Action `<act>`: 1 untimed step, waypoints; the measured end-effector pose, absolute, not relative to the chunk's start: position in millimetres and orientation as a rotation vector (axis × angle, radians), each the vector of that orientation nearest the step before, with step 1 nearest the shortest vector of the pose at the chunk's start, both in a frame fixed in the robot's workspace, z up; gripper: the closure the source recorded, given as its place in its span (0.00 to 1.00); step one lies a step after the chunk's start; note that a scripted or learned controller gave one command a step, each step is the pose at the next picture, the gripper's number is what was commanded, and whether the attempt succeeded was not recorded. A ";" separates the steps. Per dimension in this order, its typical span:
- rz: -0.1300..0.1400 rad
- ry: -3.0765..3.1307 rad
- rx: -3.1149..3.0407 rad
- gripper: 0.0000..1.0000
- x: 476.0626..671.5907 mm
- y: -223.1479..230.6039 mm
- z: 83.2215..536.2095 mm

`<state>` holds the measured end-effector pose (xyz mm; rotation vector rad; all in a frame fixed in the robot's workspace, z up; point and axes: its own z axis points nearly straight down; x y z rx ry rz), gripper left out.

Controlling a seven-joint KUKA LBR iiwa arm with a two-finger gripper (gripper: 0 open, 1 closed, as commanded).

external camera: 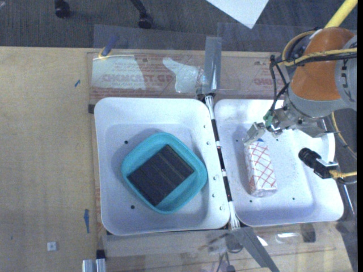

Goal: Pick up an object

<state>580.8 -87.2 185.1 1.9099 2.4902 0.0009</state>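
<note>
Step in hand: we're at the approach. The tool (pixel 264 127) hangs low inside the right bin (pixel 300 200), and by our reading nothing is lifted yet.
Tool state: we cannot tell whether it is released or clenched, since from this slant its tip is a small bright tangle against the white. We see nothing carried in it.
Arm: the orange band (pixel 323 61) sits in the upper right of the frame, above the tool.
Target position: the packet (pixel 261 166) lies flat on the right bin's floor, centre-right of the frame and nearer that bin's left wall.
Tool versus packet: the tool is right at the packet's upper end. Whether they touch or sit just apart, we cannot tell.
Target look: a white wrapper with a red lattice print. It is pillow-shaped, with its long side running up and down the frame, and its lower end is crinkled and glossy.
Handling guess: it looks soft and light to us, and likely to slip or buckle under a pinch.
Next move: we'd say it calls for shifting down-frame over the packet's middle, spanning its narrow width, closing, then lifting straight.
Risk: a grip on the end alone may catch only wrapper.
Other candidate: a teal dish (pixel 190 154) with a dark ridged block (pixel 160 173) in it sits in the left bin (pixel 108 152), well apart from the tool.
</note>
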 end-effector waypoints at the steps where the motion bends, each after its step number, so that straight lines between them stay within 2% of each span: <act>1: 0.017 2.557 1.794 0.00 581.8 -122.1 95.9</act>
